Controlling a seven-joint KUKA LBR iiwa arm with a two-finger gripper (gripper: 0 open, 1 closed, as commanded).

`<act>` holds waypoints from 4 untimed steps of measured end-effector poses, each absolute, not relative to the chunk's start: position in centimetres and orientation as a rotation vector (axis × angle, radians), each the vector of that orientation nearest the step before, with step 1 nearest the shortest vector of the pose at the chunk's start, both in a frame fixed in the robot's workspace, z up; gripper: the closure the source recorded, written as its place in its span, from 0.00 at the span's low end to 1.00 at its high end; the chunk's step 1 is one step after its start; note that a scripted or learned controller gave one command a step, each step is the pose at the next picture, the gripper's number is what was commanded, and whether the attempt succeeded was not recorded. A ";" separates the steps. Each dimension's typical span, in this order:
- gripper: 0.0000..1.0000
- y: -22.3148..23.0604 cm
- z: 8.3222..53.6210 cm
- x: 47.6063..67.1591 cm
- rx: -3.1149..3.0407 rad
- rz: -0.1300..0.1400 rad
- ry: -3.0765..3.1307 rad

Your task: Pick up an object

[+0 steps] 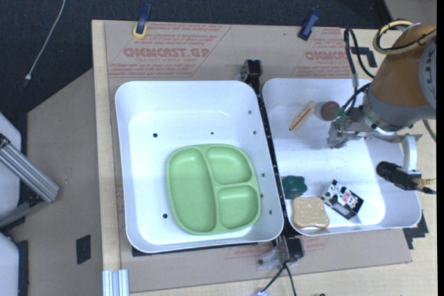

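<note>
Two shallow white bins sit side by side on the bench, and the arm (406, 76) reaches into the right bin (374, 170) from the right. The gripper (338, 134) hangs low over that bin's upper middle, just above its floor, but whether it is parted or closed cannot be told from this slant, and nothing is visibly caught in it.

The nearest candidates lie to the upper left of the gripper. A tan stick (301, 115) rests on the bin floor with its long axis running diagonally, lower left to upper right, and a small round brown piece (329, 109) sits just beside its upper end, between the stick and the gripper. The brown piece is the closer of the two, near the gripper's tip without clearly touching it.

Well apart, along the bin's near edge, lie a green piece (295, 185), a toast-like tan block (310, 213) and a small black and white item (344, 199). The left bin (139, 149) bears a green divided plate (213, 188).

Judged from this, the pick is not yet made; a short shift up and to the left would bring the gripper over the brown piece, while the stick would want a grasp across its diagonal
</note>
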State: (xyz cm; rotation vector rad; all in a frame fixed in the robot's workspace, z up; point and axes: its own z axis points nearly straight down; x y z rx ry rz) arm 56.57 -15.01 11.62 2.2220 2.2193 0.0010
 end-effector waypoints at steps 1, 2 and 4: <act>1.00 -14.0 17.3 56.4 2.216 0.005 2.219; 1.00 -14.0 21.7 56.0 2.216 0.004 2.219; 1.00 -8.7 27.0 55.6 2.217 0.001 2.229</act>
